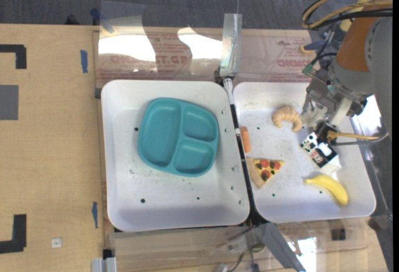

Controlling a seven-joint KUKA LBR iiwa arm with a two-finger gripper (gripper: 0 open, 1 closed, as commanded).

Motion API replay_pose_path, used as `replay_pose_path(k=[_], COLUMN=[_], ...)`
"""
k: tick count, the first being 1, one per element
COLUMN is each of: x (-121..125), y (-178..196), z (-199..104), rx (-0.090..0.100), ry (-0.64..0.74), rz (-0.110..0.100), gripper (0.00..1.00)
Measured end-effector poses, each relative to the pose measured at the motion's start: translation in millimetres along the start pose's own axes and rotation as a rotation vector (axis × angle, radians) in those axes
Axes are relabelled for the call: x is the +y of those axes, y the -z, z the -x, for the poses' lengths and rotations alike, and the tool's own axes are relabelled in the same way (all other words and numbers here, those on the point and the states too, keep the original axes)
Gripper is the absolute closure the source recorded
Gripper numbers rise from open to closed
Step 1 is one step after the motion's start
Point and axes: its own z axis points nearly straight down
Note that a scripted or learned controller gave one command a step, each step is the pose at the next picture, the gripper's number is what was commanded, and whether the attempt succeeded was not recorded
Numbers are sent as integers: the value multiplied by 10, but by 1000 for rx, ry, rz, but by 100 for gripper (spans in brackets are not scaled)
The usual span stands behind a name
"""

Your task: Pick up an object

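Red lettering runs along the clear sheet [187, 55] taped behind the bins, but it reads mirrored and glare washes out much of it, so I cannot make out the words. A small black-and-white printed block [318, 148] sits in the right bin [355, 202]; its markings are too small for me to read.

My pincer [317, 116] hangs low over the upper middle of the right bin, under my grey wrist and orange band [354, 46]. Whether its fingers are spread or pressed together I cannot tell; they blur against the white floor, and I see nothing between them.

Just to the left of my pincer lies a croissant [287, 116], pale tan, curved, its ends pointing down. The printed block is just below my pincer, tilted, resting on a white scrap. Lower right lies a banana [329, 188], bright yellow, bent, near the bin's front wall. A pizza slice [267, 170], orange with red and dark toppings, lies near the bin's left wall, and a small orange stick, perhaps a carrot [245, 139], lies right against that wall.

The left bin [118, 202] holds a teal divided plate [178, 136] with three compartments, slightly tilted.
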Motion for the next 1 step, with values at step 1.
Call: replay_pose_path(k=[1], x=[-412], y=[-415], z=[892], rx=[1], ry=[233], rz=[-3], gripper=[100])
